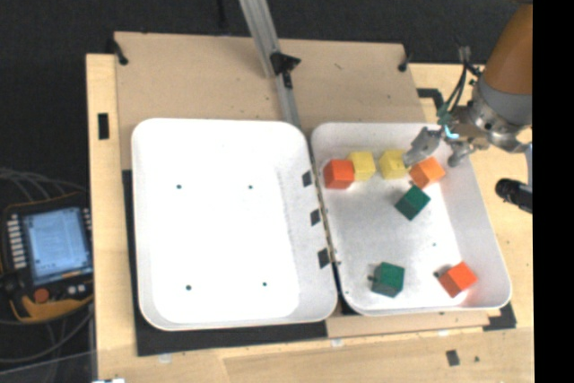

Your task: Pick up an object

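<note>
From my station I see the bench [224, 67] carrying two white bins: the left bin [215, 220] and the right bin [475, 238], which holds the blocks. The arm [511, 58] reaches in from the right, low over the right bin's far corner. The gripper [437, 148] sits just above an orange block [429, 169], which lies beside a yellow block [392, 164]; another yellow [362, 164] and an orange one [338, 173] continue that row. Two green blocks [413, 202] and a third orange lie nearer me. The fingers look parted, perhaps straddling the block, though I cannot be sure at this slant. Nothing is lifted yet; closing and raising remain.
</note>
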